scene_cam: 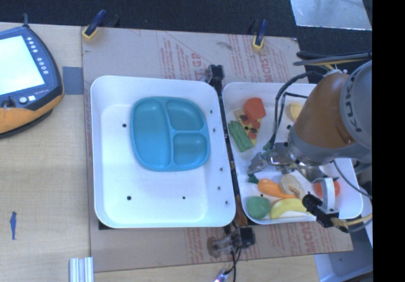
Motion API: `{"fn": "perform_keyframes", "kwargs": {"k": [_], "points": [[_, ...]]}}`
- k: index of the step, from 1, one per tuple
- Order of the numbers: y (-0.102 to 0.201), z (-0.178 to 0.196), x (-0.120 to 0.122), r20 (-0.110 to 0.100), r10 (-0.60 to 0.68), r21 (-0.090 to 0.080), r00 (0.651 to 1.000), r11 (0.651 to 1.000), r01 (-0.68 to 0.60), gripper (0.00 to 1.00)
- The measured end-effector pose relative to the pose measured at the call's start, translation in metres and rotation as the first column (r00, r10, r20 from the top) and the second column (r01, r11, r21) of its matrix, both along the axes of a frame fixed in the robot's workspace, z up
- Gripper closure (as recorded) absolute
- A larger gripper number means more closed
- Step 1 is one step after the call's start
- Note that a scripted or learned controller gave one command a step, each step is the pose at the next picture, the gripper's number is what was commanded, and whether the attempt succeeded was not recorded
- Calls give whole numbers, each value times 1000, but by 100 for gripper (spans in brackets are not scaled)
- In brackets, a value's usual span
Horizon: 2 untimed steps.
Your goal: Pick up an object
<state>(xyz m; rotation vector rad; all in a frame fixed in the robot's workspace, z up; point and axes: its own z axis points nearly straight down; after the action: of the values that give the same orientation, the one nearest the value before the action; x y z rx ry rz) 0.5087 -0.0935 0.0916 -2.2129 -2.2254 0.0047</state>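
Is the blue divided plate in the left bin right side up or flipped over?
Right side up: the blue divided plate shows its three hollow compartments, lying flat in the left bin.

Single fixed camera sitting high above the table, looking down at a slant. Both bins are falling within frame: left bin near centre, right bin beside it. Arm is entering from the right edge.
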Motion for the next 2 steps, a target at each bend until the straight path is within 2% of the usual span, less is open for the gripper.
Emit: {"fn": "perform_keyframes", "kwargs": {"k": [1,2], "points": [[-3,0,46,1,-2,0,1000,1000,2,0],[-22,0,112,2,-1,0,1000,1000,1,0]]}}
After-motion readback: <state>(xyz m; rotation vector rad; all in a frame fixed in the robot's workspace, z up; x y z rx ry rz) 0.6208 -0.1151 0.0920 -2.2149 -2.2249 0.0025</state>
